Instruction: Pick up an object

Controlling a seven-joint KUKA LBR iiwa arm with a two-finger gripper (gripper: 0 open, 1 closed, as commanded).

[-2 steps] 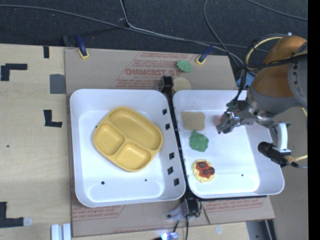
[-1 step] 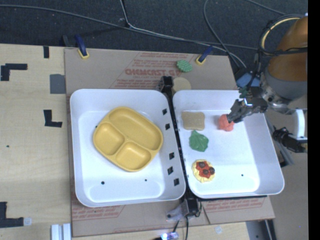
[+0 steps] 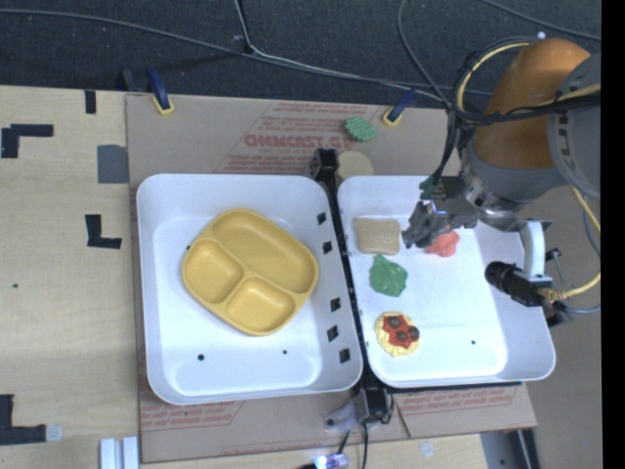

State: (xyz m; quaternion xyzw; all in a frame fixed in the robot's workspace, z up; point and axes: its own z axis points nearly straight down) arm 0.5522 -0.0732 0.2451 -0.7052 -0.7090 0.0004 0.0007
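In the right white bin (image 3: 508,355), the small round yellow toy pizza with red topping (image 3: 397,333) lies nearest; beyond it a soft-looking green leafy toy (image 3: 388,277), then a flat tan toy slice (image 3: 377,234). Right of that slice, the end effector (image 3: 430,227) sits at a red-orange lump (image 3: 444,244) — probably light, rubbery, best pinched across its middle — grip state: I cannot tell.
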